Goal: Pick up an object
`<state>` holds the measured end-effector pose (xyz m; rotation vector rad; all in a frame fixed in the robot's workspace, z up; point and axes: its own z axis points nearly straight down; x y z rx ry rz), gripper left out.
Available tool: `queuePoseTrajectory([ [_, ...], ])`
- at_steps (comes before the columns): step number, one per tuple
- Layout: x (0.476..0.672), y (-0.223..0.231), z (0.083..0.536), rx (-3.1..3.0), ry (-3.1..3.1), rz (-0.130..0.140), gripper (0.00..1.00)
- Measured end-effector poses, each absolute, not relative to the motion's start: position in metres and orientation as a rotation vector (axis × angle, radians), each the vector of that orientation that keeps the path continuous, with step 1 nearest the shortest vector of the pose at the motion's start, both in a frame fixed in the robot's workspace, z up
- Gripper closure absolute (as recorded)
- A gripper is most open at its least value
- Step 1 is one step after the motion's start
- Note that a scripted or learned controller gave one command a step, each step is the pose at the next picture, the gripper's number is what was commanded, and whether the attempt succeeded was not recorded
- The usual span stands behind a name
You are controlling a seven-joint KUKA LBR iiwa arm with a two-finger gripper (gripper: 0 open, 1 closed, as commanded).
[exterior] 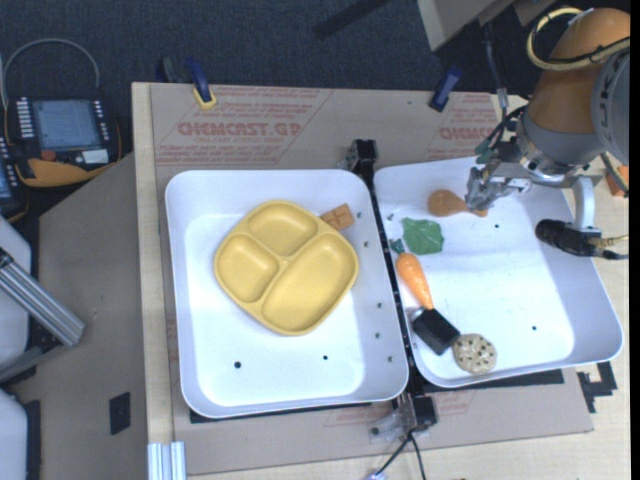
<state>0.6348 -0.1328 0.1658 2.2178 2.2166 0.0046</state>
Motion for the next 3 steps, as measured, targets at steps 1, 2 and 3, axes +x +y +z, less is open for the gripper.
queuePoseTrajectory([
  [1, 0.637, -0.133, 0.220, 2.215, 2.217, 0.007, 1.00],
  [2, 0.640, -0.086, 0.214, 2.217, 2.227, 0.001, 1.00],
  [3, 0.649, -0.037, 0.211, 2.215, 2.227, 0.002, 1.00],
])
